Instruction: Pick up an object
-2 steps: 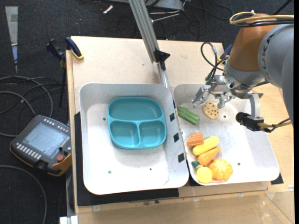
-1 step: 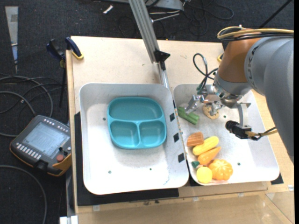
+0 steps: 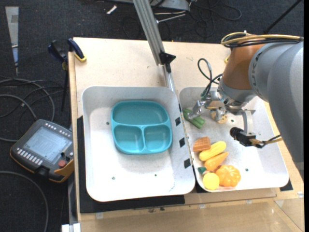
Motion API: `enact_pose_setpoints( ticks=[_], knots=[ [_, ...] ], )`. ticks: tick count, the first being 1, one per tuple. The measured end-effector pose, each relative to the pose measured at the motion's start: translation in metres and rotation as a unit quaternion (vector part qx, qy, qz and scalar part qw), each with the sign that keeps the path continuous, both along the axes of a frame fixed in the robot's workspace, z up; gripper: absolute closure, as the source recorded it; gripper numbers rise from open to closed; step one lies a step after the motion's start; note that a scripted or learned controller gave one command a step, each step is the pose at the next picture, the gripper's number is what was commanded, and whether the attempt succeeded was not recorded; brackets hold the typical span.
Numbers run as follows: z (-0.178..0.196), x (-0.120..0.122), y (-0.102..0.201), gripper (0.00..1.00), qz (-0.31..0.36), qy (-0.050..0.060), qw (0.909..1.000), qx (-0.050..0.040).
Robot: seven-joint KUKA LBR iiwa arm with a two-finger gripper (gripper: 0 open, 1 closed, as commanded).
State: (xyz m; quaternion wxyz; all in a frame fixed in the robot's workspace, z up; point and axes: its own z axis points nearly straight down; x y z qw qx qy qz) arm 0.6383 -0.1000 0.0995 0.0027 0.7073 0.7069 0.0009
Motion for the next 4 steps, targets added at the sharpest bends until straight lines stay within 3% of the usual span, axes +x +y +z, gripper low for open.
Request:
enact_pose_setpoints(
  ticks=[1,4],
  knots=[
    [0.013,0.002,0.0,1.0,0.0,-0.003,1.0,-0.0006],
    [0.144,0.007,0.002,1.0,0.002,-0.001,1.0,0.0006]
  ],
)
